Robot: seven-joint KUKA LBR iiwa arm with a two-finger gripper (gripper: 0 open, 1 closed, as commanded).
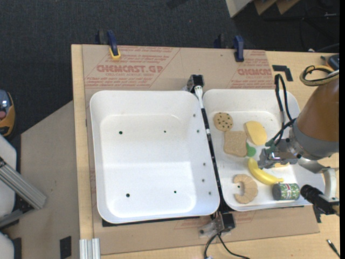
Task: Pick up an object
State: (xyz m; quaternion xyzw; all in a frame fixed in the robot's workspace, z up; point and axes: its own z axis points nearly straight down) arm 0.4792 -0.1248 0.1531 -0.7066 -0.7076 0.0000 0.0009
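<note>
Nearest the camera, along the front of the right bin [259, 206], lie a curled tan pretzel-like piece [246, 188] and a small green can [285, 191] on its side. Just behind them a banana [262, 174] slants across the bin floor. The end effector [271, 158] hangs low over the banana's upper end, close beside a small green piece [251, 148]; whether it is open or closed, or grips anything, cannot be told. Behind that sit a tan bread slice [235, 143], a yellow wedge [255, 132] and a chocolate-chip cookie [222, 121]. The left bin [145, 155] adjoins on the left. Both bins rest on the brown surface [135, 66], with 2 blue clamps [112, 43] at its far edge.
</note>
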